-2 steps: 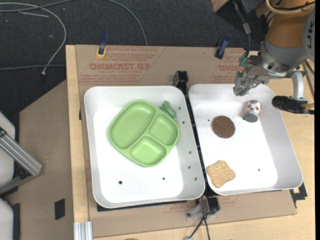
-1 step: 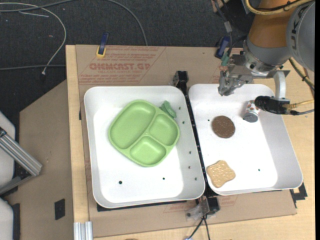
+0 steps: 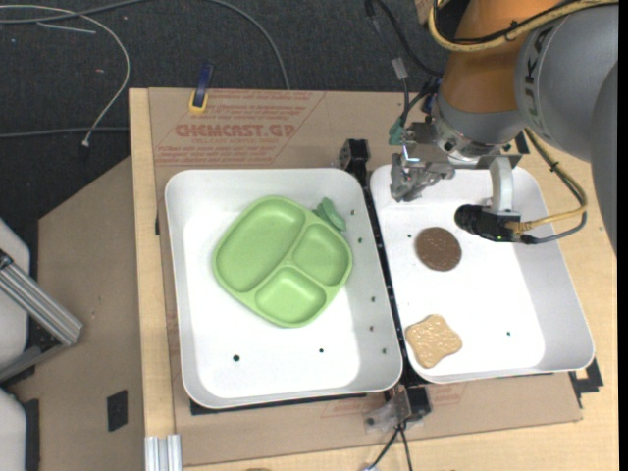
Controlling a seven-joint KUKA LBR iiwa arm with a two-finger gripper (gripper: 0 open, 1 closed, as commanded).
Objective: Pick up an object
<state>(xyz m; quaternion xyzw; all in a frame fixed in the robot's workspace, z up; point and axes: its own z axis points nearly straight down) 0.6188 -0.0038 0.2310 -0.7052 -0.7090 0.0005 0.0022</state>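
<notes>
In the right bin (image 3: 530,302) lie a round brown cookie-like disc (image 3: 439,248) and a tan cracker-shaped piece (image 3: 433,340) near the front left corner. My gripper (image 3: 408,186) hangs over the bin's back left corner, up and left of the brown disc, with nothing seen between its fingers. The left bin (image 3: 196,292) holds a green divided plate (image 3: 283,261), with a small green item (image 3: 332,215) at the plate's back right edge.
A black clamp (image 3: 354,153) sits at the back between the bins. A black sensor with cable (image 3: 491,224) hangs from the wrist over the right bin. Cardboard (image 3: 235,126) lies under both bins, with cables on the dark floor behind.
</notes>
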